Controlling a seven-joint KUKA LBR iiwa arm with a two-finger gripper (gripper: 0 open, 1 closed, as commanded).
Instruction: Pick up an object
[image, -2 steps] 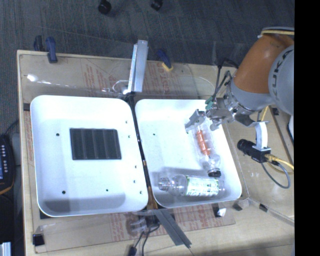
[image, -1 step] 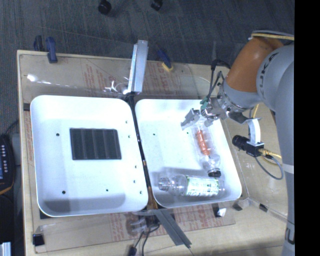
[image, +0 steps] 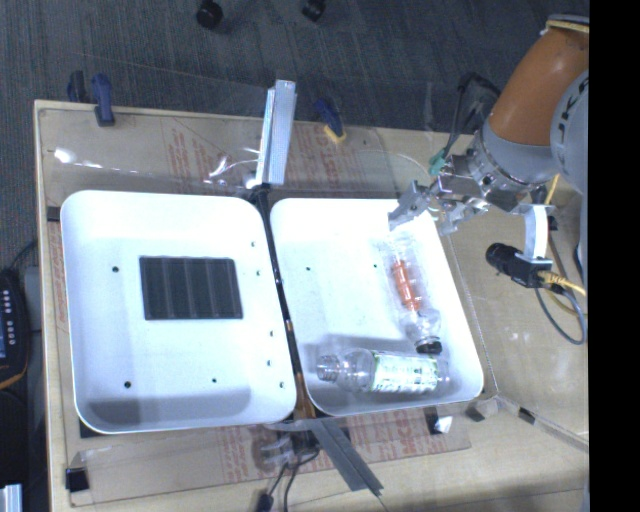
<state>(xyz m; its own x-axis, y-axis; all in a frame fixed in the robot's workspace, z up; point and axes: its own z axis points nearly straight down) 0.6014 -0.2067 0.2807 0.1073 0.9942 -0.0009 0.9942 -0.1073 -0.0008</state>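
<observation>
Gripper (image: 425, 205) hanging over the right bin's (image: 330, 225) far right corner; whether it is clenched or released is unclear.
Two clear bottles are lying along that bin's edges: orange-cored bottle (image: 409, 291) by the right wall, labelled bottle (image: 385, 371) by the near wall, print unreadable. Left bin (image: 100, 230) is holding a dark ridged pad (image: 190, 288).

Single fixed camera above bench (image: 520, 330), slanted down, both bins (image: 160, 215) framed.

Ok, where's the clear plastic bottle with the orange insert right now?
The clear plastic bottle with the orange insert lies in the right white bin, along its right side, just above the green-labelled clear bottle.
</observation>
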